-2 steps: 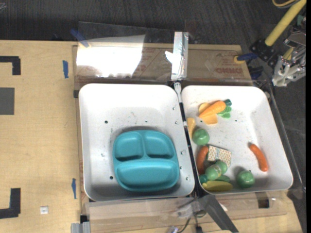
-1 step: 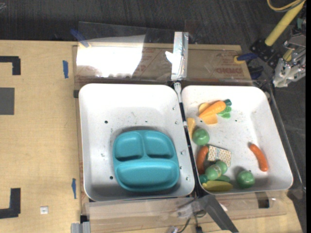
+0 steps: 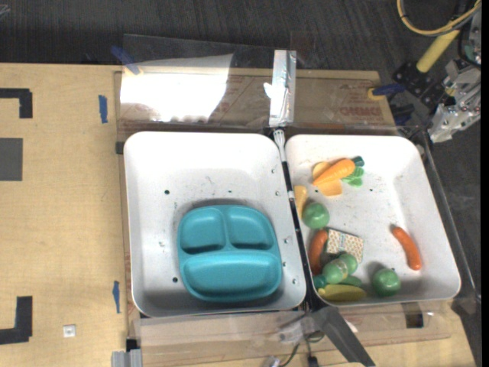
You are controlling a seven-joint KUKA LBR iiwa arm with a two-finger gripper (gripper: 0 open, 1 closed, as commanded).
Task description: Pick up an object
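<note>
Tan desk (image 3: 53,228) across the view, bearing two white bins side by side. Left bin (image 3: 153,167) at 9 o'clock of the pair, holding a teal compartment tray (image 3: 228,253) toward its 6 o'clock side. Right bin (image 3: 397,182) at 3 o'clock, touching the left one along the shared rim, with toy food scattered inside.

Gripper (image 3: 457,102) up at 1 o'clock of the right bin, outside its rim and well apart from the food; open or closed, cannot tell, with nothing seen in its grasp.

In the right bin: orange carrot (image 3: 336,171) with a green top at 11 o'clock, tilted. Long orange-red piece (image 3: 406,247) at 4 o'clock, alone. Patterned packet (image 3: 345,243) near the middle-left, a red-orange piece (image 3: 318,249) just beside it at 9 o'clock. Yellow banana (image 3: 342,292) at 7 o'clock against the near rim. Green round fruit (image 3: 315,215) by the shared rim, another green ball (image 3: 386,281) at 6 o'clock, a third green piece (image 3: 338,268) just above the banana
</note>
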